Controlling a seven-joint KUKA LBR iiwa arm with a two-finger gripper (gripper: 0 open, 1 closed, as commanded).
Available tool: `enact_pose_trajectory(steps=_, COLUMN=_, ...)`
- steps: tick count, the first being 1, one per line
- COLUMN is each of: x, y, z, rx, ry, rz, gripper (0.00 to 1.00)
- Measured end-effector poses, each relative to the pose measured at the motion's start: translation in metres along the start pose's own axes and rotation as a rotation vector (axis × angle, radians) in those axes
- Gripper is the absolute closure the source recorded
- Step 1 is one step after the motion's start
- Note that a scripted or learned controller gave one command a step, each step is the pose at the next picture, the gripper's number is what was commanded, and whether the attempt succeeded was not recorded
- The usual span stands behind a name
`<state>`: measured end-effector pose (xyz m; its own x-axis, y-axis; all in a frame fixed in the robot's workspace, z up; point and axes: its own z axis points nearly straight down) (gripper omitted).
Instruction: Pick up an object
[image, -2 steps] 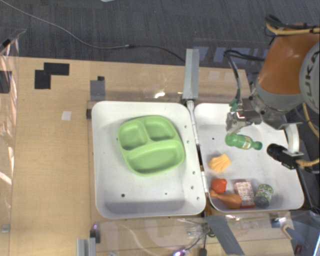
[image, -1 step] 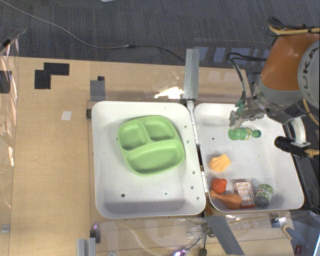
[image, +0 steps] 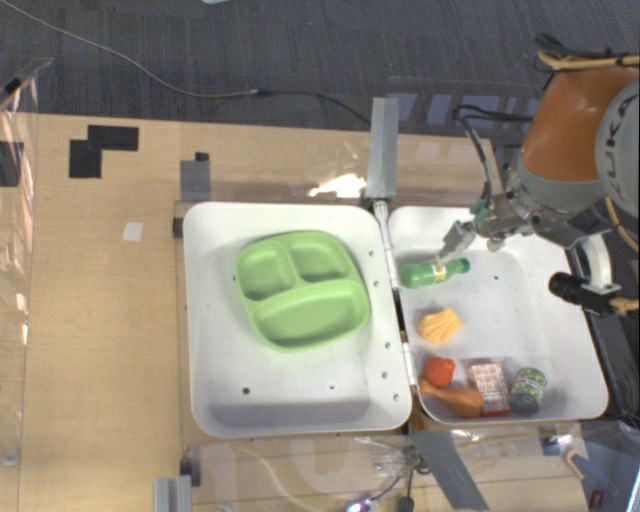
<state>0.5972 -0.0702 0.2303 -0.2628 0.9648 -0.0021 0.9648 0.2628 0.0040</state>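
Claw (image: 462, 238) low over the right bin (image: 560, 330), near that bin's far edge, just beside the narrow end of the green bottle (image: 428, 272); apart or together, cannot tell.

Tan worktop (image: 100, 330) under everything, with black patches at its far left corner. Grey arm (image: 575, 130) with its orange band reaching in over the right bin's far right corner. Left bin (image: 215, 390), white and shallow, touching the right bin along a shared middle edge. Green divided plate (image: 300, 290) lying tilted in the middle of the left bin, nearer its far edge.

In the right bin, green bottle on its side by the far left corner, close to the middle edge. Yellow-orange lump (image: 440, 325) just in front of it, apart from it. Along the near edge, a row: red round piece (image: 438, 371) at the left, orange carrot-like piece (image: 455, 400) touching it, small pink-and-white packet (image: 487, 383) next, then a small greenish can (image: 527, 390) beside the packet.
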Motion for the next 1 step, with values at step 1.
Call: enact_pose_trajectory(steps=1, x=-0.0235, y=0.0091, z=-0.0229, rx=-0.002, ry=-0.001, rz=-0.099, gripper=0.00)
